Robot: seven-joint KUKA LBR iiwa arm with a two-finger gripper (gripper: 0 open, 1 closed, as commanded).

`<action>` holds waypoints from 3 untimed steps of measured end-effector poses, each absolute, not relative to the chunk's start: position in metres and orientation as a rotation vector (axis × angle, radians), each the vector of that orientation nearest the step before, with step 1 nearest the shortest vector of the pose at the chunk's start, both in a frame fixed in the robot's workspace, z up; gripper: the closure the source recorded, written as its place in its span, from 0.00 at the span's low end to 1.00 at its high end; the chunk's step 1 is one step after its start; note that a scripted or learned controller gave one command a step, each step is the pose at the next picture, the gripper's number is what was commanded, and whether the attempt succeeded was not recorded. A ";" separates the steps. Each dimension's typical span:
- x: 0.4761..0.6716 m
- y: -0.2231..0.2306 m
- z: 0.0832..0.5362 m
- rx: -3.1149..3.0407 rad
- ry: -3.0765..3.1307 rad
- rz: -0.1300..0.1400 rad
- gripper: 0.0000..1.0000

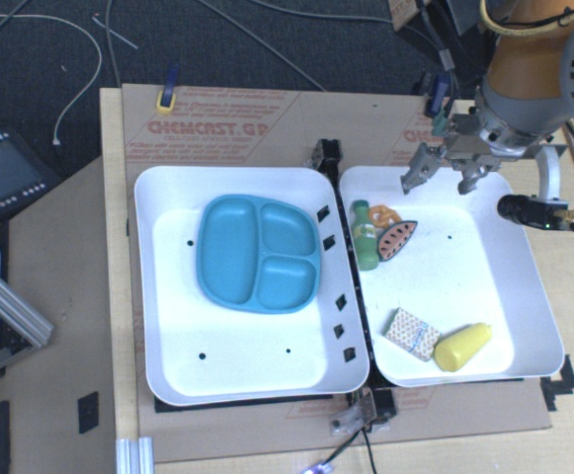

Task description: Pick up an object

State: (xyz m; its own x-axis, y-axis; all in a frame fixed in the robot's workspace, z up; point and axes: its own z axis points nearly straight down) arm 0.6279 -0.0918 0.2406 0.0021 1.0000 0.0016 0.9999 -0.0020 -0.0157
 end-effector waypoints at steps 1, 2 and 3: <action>0.630 -0.092 0.249 -2.220 -2.221 0.001 0.00; 0.632 -0.092 0.186 -2.217 -2.216 0.007 0.00; 0.631 -0.093 0.123 -2.218 -2.218 0.005 0.00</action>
State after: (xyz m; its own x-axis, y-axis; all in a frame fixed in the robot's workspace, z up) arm 0.6308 -0.0928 0.1230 0.0001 1.0000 0.0013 1.0000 0.0000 -0.0059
